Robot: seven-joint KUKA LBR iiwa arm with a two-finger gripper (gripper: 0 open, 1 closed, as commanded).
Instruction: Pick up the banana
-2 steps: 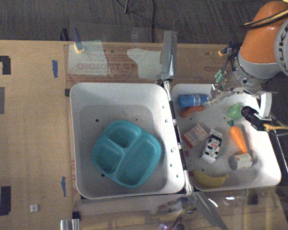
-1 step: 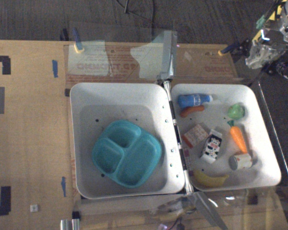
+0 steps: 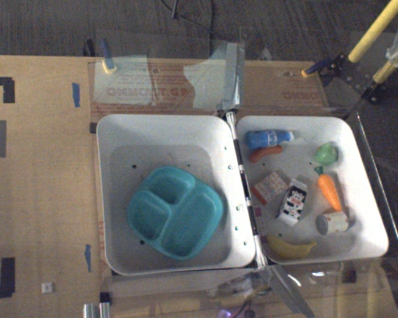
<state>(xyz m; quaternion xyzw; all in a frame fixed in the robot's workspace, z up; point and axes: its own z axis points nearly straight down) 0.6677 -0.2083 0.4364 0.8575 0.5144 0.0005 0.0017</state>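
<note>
Plywood bench point(image 3: 40, 177) over dark carpet, blue tape marks on the wood, two white bins side by side.

Step in hand: I judge this as the start, before any approach. The banana point(image 3: 290, 246) lies untouched on the floor of the right bin point(image 3: 365, 229), at the near wall, close to the corner by the divider. Jaw state: I cannot tell from this frame.

Banana: small, yellow, smooth, curved like a shallow smile with both tips turned up toward the far side. It lies flat, long axis running left-right, and looks like moulded plastic, so I expect a hard, slippery skin.

Neighbours: a grey can point(image 3: 333, 222) on its side sits near the banana's right tip, and a cow-print carton point(image 3: 292, 202) is just beyond it toward the bin centre. An orange carrot point(image 3: 330, 192), a brown box point(image 3: 272, 186), a blue bottle point(image 3: 268, 138) and a green lump point(image 3: 326, 154) sit farther off.

Left bin point(image 3: 119, 151) holds a teal divided plate point(image 3: 176, 212), matte, with rounded corners. It has no part in this task.

Next move, my judgement: bring the gripper down over the banana's thick middle, with the jaws across the short axis. The near wall leaves little room for that finger. I see two risks: a finger could clip the wall, or the banana could roll out of the pinch.
</note>
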